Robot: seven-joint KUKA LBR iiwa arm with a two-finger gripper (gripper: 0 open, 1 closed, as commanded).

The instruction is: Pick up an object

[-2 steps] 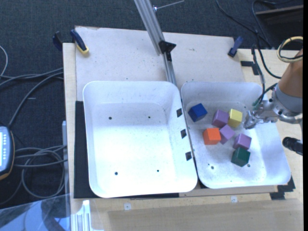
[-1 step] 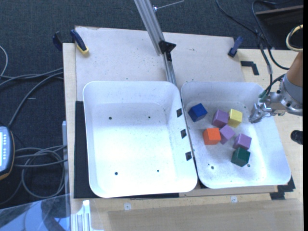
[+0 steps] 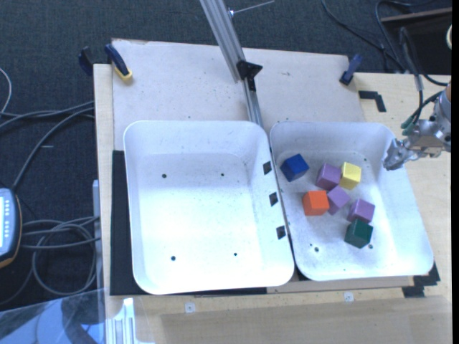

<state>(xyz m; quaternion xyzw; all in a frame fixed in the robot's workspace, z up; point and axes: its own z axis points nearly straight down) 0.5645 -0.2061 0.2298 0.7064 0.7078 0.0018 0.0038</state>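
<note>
Fingers (image 3: 395, 156), state unclear, hover right of the yellow cube (image 3: 351, 173), apart.

The end effector (image 3: 396, 156) reaches in from the right edge, angled down and leftward.

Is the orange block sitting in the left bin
No, the orange block lies in the right bin among the other coloured blocks, beside a purple block.
</note>
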